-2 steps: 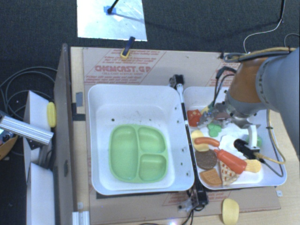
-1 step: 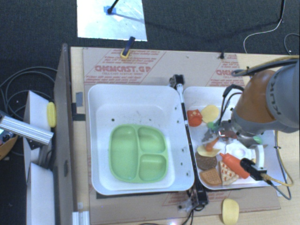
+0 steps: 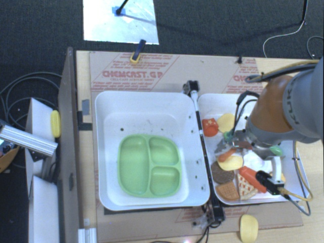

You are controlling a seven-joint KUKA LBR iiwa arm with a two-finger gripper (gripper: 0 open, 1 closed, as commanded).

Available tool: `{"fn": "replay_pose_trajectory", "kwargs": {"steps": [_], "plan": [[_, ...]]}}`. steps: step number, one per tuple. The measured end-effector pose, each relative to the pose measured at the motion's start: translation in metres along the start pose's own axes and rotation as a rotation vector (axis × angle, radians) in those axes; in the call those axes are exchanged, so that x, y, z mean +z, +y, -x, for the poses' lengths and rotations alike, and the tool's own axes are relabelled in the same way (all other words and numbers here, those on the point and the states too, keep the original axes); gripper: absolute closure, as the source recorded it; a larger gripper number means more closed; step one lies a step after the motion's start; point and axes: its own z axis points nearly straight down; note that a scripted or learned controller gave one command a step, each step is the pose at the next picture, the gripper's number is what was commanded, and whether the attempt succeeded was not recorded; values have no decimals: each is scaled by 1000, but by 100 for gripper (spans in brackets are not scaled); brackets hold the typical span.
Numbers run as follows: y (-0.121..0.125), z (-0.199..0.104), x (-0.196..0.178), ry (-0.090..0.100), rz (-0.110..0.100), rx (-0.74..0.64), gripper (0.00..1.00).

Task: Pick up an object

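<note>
The arm (image 3: 288, 108) has its wrist low over the right-hand bin (image 3: 215, 101), deep in the pile of toy food there, so I'd judge it to be at the reaching or closing-in stage of a pick, with nothing yet lifted clear. The gripper (image 3: 234, 147) sits at roughly the centre of that bin, and from where I stand I cannot tell how it is set or whether anything is caught in it; the grey body of the wrist covers that spot. Around it lie the candidates: a red piece (image 3: 209, 127) and a yellow piece (image 3: 226, 121) at about eleven o'clock from the gripper, a pale yellow lump (image 3: 231, 162) just below it at six, a dark brown round (image 3: 220, 172) at seven, a waffle-like slab (image 3: 228, 191) further down, and a red-and-white wedge (image 3: 248, 182) at five o'clock. The left bin (image 3: 109, 105) holds a green divided tray (image 3: 150, 165), well apart at nine o'clock. Another yellow object (image 3: 248, 228) lies on the bench outside the bins. The next move, I'd guess, calls for a firm close on one piece and a straight lift without dragging neighbours. The pieces under the wrist are hidden, and the arm is cut off at the right edge.
</note>
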Motion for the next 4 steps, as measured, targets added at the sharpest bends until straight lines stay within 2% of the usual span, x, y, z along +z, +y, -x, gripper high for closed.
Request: {"fn": "replay_pose_trajectory", "kwargs": {"steps": [2, 4], "plan": [[-21, -2, 0, -1, -1, 4, 0], [-15, 7, 0, -1, 2, 3, 0]]}}
